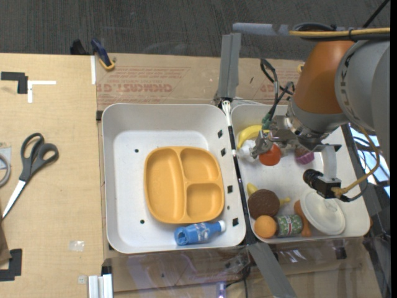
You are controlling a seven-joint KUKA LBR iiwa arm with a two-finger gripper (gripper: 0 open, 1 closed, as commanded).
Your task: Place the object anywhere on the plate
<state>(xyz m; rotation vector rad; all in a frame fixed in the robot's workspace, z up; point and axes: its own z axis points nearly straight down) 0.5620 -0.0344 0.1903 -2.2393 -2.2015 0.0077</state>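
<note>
A yellow divided plate (184,184) lies in the middle of the left bin (118,166). My gripper (270,143) hangs over the back left part of the right bin (356,222), directly above a red round object (271,157). The gripper's tip meets the top of the red object, and the view does not show whether that object is held. A yellow banana (249,133) and a small white piece (246,148) lie just left of the gripper. The arm's grey body and orange band (322,73) cover the back of the right bin.
A blue bottle (200,231) lies along the left bin's front wall. In the right bin are a purple object (304,157), a brown round object (263,202), an orange ball (265,226), a can (287,225) and a white lid (324,215). Scissors (30,160) lie on the bench at left.
</note>
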